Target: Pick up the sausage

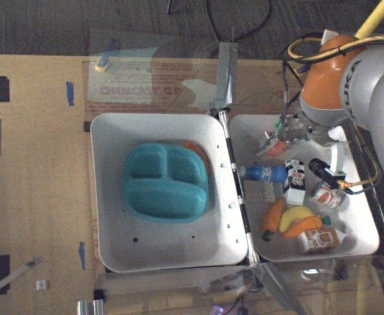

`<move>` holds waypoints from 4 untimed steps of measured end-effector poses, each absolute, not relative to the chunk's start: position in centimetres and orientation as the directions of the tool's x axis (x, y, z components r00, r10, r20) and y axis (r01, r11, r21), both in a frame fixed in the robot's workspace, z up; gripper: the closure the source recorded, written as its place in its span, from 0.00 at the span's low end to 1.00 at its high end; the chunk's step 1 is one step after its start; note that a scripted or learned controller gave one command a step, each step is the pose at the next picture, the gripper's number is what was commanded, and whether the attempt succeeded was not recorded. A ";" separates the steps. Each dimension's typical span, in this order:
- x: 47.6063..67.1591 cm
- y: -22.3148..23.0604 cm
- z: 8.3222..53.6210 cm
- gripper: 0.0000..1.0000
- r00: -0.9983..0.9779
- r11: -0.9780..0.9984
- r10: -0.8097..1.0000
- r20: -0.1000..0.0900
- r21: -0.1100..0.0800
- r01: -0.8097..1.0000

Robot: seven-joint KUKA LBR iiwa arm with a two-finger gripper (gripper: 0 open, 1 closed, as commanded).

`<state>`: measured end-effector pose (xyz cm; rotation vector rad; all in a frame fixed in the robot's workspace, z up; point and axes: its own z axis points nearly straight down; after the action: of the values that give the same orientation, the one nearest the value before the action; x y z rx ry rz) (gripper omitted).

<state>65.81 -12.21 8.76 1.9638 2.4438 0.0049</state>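
The sausage (274,149) is a short reddish-pink piece lying near the back left of the right bin (370,245). My gripper (276,138) reaches down from the grey and orange arm at the right and sits right over the sausage's upper end, touching or nearly touching it. The gripper body hides part of the sausage.
Just in front of the sausage lie a blue bottle (264,172) and a black-and-white carton (295,170). Further forward are a carrot (273,215), a banana (297,216), a second carrot (304,226), a juice carton (320,239) and a can (327,197). The left bin (106,195) holds a teal divided plate (167,181).
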 end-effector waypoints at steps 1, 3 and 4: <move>66.0 -12.3 10.0 1.00 -0.214 0.214 0.977 -0.005 0.012 0.977; 66.7 -11.6 28.3 1.00 -0.170 0.170 0.985 -0.003 0.004 0.985; 66.7 -11.5 28.2 0.00 -0.171 0.171 0.985 -0.002 0.002 0.985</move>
<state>66.73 -11.51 28.20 2.0202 2.4020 0.0006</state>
